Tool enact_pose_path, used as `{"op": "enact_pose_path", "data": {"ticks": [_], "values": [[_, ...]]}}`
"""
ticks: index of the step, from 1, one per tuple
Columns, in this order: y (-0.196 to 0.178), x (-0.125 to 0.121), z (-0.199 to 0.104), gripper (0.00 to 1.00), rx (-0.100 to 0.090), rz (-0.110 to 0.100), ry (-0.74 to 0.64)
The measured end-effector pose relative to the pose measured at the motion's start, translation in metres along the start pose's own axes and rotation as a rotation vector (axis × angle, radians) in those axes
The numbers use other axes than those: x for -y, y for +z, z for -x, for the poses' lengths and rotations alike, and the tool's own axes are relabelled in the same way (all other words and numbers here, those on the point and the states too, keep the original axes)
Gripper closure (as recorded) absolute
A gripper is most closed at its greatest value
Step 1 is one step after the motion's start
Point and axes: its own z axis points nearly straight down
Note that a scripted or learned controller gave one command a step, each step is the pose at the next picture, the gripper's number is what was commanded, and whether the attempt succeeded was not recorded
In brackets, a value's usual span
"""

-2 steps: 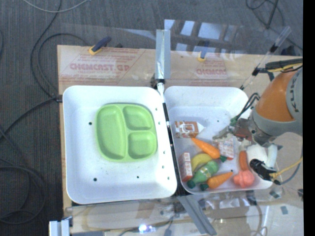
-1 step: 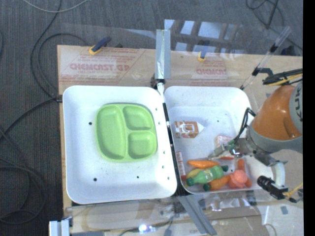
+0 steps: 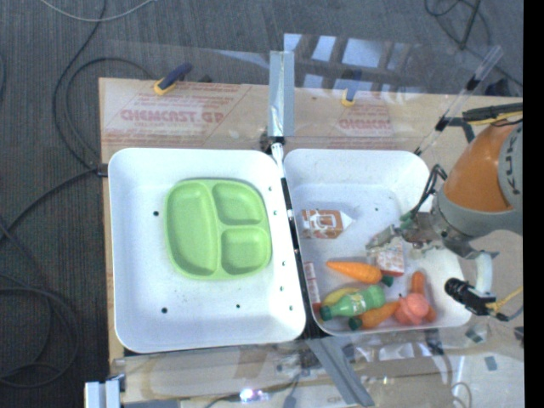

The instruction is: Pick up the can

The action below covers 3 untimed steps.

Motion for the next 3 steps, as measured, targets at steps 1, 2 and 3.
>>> {"op": "enact_pose_path", "data": {"ticks": [1,2,3], "values": [[-0.001,0.044,-0.014,0.00,0.024,0.015,-0.155],[-0.001,0.044,-0.018,0.00,0.025,0.016,-0.131],[-0.001,0.043,0.010,0.00,0.004,0.003,-0.330]]}}
